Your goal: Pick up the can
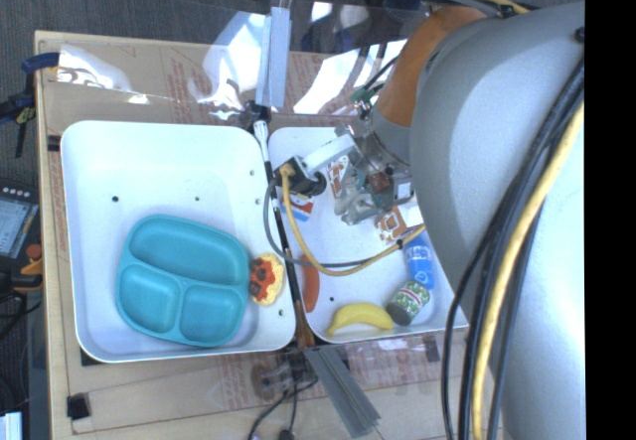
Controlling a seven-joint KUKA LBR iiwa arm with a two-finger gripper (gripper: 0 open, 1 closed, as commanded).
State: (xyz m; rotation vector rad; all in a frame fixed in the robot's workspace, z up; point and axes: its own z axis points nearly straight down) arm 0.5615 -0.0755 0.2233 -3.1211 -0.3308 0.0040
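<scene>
Can (408, 299) lies on its side near the right bin's (298, 145) front edge, just beside the banana (360, 317). Gripper (360, 192) hovers mid-bin; its state I cannot tell. Likely light, stiff and slippery: grasp across the round body.

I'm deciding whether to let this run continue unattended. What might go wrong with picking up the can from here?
The can lies tilted in the right bin's near corner, touching the banana and beside a blue item, so a grasp may snag neighbours. The end effector sits farther back, and a yellow cable crosses between.
</scene>
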